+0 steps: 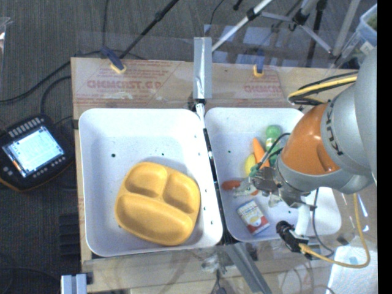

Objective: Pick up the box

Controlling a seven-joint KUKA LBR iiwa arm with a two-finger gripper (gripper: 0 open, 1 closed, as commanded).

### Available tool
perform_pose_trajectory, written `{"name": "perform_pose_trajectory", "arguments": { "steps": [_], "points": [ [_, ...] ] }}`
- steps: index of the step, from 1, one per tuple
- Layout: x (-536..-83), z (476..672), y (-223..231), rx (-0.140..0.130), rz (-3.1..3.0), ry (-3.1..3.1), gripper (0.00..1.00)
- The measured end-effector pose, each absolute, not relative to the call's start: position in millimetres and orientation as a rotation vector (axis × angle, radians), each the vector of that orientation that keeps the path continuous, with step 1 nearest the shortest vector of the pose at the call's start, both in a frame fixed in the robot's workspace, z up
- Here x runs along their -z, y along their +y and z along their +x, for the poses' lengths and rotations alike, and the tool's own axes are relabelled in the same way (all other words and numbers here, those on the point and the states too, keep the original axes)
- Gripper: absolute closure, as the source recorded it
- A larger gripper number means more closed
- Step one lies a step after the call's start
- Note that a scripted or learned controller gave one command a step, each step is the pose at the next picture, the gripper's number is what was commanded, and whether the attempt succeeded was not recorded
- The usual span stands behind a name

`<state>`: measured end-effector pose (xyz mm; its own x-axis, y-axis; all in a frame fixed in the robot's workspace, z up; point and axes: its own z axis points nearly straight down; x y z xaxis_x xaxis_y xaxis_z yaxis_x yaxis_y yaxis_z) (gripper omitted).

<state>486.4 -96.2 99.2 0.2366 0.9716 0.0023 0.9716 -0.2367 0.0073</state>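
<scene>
While the arm [334,146] hovers over the right bin [236,228], step looks like approach, pre-grasp. Gripper [269,185] sits just above the box [253,218], which lies flat near bin's front wall, apart from it. Grip state: can't tell. Next move probably needs a short descent fwd onto box.

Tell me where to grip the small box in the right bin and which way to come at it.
Grip the box across its narrower width, straight down from above. It lies flat on the floor of the right bin, its broad printed face up, long axis slanted, so its two long edges are likely the easiest to pinch. Its lower end sits close to the bin's near wall, so coming in from that side looks cramped.
</scene>
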Motion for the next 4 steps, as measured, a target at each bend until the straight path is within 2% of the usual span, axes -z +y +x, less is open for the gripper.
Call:
{"name": "perform_pose_trajectory", "arguments": {
  "steps": [1,2,3,4],
  "points": [
    [-90,543.7,-95,-0.009,2.368,2.051,0.0],
    [-90,495.5,-108,-0.013,2.338,2.08,0.0],
    [-90,488.7,-103,-0.01,2.158,2.258,0.0],
    [-89,557.0,-101,-0.008,2.455,1.947,0.0]
  ]
}}
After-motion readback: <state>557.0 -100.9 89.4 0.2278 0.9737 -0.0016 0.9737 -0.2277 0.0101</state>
